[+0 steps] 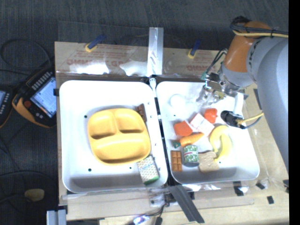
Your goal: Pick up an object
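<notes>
- Over the right bin (pixel 243 170), at its one o'clock corner, hangs the claw (pixel 209 93); whether it is released or clenched I cannot tell.
- Nothing seems lifted: the approach step, I judge.
- Nearest pick: red block (pixel 211 115), at six o'clock from the claw.
- Next move: descend squarely over one item, clear of the banana (pixel 222 142).

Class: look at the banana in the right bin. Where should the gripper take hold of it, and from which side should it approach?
Probably grip the banana across its curved middle, coming straight down from above. It lies flat, and its outer right side faces bare bin floor, leaving finger room. Its left side is crowded by the green can and bread slice, so avoid the lower end.
</notes>
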`<action>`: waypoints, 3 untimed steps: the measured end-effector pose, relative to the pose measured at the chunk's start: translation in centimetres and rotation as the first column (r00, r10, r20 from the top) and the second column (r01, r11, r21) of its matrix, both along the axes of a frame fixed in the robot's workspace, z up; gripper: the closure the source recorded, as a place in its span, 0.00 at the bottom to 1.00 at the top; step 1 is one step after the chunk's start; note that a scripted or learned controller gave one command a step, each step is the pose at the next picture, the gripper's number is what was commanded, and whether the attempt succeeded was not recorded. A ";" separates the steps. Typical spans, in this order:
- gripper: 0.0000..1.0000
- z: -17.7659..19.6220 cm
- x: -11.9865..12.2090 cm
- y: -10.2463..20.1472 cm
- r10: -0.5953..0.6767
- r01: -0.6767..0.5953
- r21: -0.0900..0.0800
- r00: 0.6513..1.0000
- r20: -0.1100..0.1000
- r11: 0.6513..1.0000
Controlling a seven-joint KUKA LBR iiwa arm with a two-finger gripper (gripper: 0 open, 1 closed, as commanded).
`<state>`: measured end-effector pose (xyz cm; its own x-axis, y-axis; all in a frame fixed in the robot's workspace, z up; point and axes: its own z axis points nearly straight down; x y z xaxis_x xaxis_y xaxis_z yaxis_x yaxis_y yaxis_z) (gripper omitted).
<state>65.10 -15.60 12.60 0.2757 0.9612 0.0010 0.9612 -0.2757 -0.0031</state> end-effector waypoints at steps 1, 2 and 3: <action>1.00 -3.5 -2.8 -2.6 -0.043 0.043 -0.003 0.999 0.012 0.999; 0.00 -3.7 -2.8 -2.5 -0.042 0.042 -0.003 0.999 0.012 0.999; 0.00 -0.7 -9.4 -4.9 0.140 -0.140 -0.002 0.990 0.002 0.990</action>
<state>55.73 -20.48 11.85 0.1381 0.9904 -0.0003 0.9904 -0.1381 -0.0004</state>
